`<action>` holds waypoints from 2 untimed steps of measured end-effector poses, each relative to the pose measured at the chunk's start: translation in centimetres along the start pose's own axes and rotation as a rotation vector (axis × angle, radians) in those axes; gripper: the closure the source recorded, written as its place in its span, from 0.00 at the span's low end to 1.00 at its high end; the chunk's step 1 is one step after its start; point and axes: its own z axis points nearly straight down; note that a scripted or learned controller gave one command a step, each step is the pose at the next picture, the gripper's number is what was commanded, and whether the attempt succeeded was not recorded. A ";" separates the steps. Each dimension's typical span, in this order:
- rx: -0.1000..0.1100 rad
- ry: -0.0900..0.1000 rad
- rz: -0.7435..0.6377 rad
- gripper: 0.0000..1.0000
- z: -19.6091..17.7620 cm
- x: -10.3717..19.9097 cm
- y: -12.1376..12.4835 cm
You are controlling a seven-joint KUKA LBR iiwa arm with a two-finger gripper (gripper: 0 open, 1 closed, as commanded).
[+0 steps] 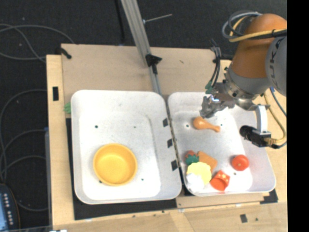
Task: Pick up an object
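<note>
My gripper (pixel 208 109) hangs over the right bin (pixel 256 178), near its far middle. Just below it lies an orange drumstick-shaped toy (pixel 205 124), which the fingertips reach down toward; whether they touch it is unclear. Toward the bin's near edge sit a red tomato-like ball (pixel 240 163), a red cup-like piece (pixel 220 181), a pale yellow toy (pixel 199 170), a white lump (pixel 195 181) and a small orange-and-green piece (pixel 192 157).
A yellow bowl (pixel 115 164) sits in the left bin (pixel 120 110) near its front. A metal post (pixel 139 33) rises from behind the bins. The arm's grey and orange body (pixel 256 47) stands over the right bin's far right corner.
</note>
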 end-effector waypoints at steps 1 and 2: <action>0.000 0.002 -0.002 1.00 -0.7 5.1 0.8; 0.001 0.001 -0.002 1.00 0.1 11.3 1.4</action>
